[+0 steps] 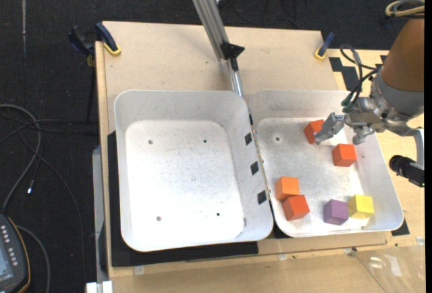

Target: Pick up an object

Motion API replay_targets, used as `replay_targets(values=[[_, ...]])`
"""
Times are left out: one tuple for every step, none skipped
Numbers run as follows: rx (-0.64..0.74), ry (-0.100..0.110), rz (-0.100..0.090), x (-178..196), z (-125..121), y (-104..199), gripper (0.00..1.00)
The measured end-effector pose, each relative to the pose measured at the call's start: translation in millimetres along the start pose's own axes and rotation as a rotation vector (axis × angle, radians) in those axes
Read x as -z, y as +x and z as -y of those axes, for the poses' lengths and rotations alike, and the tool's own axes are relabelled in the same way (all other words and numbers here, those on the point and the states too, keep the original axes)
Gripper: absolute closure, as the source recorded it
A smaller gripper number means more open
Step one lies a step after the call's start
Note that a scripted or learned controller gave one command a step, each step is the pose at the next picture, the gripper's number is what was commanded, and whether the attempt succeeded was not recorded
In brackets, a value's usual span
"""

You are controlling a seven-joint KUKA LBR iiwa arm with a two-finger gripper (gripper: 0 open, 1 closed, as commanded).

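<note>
Right bin [378, 156]: six cubes, namely three red-orange [344, 154], one orange [288, 186], one purple [335, 211], one yellow [361, 205]. Gripper [331, 128] beside upper red-orange cube [313, 131]; grip state unclear. Left bin [128, 150].

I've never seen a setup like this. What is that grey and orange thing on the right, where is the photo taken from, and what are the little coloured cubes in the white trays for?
The picture comes from one camera fixed above a bench, looking down at a slant. The grey and orange thing is a robot arm reaching in from the right. At its tip is a gripper, a two-fingered hand for picking things up.

On the bench sit two shallow white trays. The left tray has nothing but specks. The right tray holds six small blocks: a red block right by the gripper, an orange-red block, an orange block, another red block, a purple block and a yellow block.

The arm's job is to pick one up. I cannot tell whether it grips anything yet.
</note>
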State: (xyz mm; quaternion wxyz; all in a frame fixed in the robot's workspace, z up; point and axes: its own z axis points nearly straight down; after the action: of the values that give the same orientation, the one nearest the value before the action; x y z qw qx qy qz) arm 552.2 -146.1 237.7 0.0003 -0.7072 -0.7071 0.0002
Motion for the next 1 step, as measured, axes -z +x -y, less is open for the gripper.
replay_targets(values=[[0.003,-0.001,0.002,-75.4,-87.3,-28.7,0.0]])
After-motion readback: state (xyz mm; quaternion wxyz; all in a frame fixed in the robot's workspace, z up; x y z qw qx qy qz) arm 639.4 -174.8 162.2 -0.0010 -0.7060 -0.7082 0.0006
